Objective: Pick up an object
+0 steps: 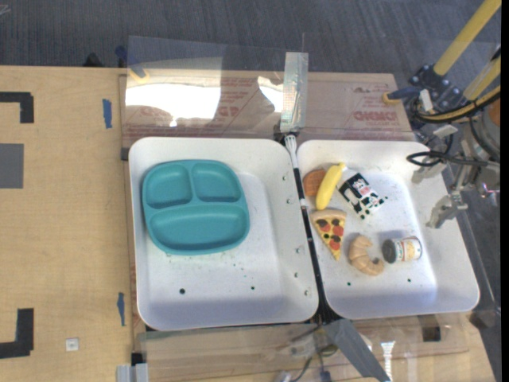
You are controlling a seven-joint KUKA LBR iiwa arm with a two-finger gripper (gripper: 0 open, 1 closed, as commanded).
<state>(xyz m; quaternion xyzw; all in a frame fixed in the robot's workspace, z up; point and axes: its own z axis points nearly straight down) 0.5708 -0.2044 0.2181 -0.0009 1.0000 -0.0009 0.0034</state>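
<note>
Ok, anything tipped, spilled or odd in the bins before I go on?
Only the small jar in the right bin stands out: it lies on its side beside the croissant. Dark specks dot the left bin floor. Nothing looks damaged.

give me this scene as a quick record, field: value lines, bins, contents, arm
left bin: teal divided plate
right bin: banana, orange-brown round item beside it, black and white carton, pizza slice, croissant, small can on its side
claw: at the right bin's right edge, nothing seen between its fingers
task state: no object picked up yet
</note>
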